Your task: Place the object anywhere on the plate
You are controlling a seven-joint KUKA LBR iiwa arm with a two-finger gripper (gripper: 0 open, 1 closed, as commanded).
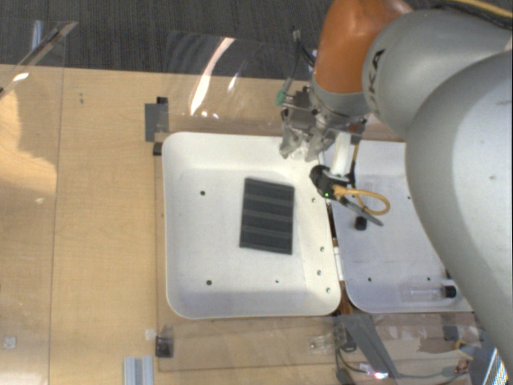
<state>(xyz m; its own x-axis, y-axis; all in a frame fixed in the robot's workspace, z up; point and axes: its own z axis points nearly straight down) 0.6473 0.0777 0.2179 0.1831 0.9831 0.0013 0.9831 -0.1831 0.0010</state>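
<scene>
The dark ribbed plate looks stiff and light, best taken at an edge; the state of the pincer, at one o'clock, cannot be told.

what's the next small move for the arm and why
Probably shift the gripper toward the dark ribbed plate lying in the left bin. The gripper hangs over that bin's far right corner, off the plate. I cannot tell whether it carries anything.
</scene>
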